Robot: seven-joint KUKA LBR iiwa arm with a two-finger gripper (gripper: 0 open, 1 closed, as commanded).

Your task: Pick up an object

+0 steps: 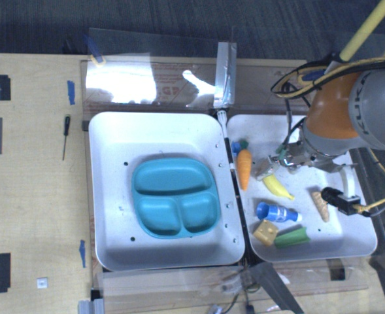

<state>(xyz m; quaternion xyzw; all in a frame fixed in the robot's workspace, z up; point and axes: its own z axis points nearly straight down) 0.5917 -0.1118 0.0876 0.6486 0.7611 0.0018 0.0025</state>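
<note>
Poised low in the far part of the right bin (349,242), the gripper (274,165) of the grey arm hung just above a yellow banana (278,187), with an orange carrot (244,167) close on its left; whether its grip stood wide or narrow could not be told from this slanted overhead angle. Nothing appeared to be held, so the pick looked to be at the approach stage, with a grasp not yet made. The banana, lying aslant near the bin's middle, seemed the likeliest target, and the next move would probably call for a short descent toward the near side and a closing across its narrow body. Room was tight on the left, where the carrot lay along the wall shared with the left bin (114,150), and a blue bottle (277,212) lay just on the banana's near side. Nearer the viewer, a tan block (265,231) touched or nearly touched a green cylinder (291,237) by the near rim, and a small bread-coloured piece (321,205) sat off to the right. Bare white floor lay open toward the far wall, giving the clearest way to lift out. The left bin's blue divided tray (174,196) lay well apart from the work.
</note>
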